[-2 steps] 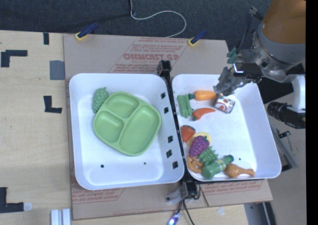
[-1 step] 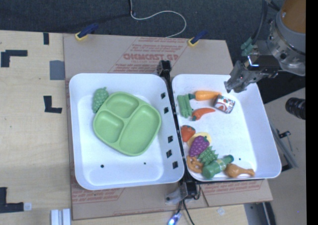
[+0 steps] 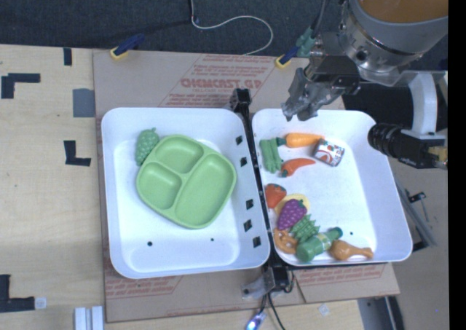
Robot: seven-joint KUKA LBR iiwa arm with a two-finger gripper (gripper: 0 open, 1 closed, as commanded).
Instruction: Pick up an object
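Orange carrot (image 3: 302, 140) lay just below the gripper (image 3: 300, 111) — nothing was held (finger gap could not be told). Approach was judged underway — descent was needed.

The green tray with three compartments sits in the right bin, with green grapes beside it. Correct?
Not quite. The camera view shows the green tray in the left bin, not the right one. The green grapes do lie beside it, at its upper left corner.
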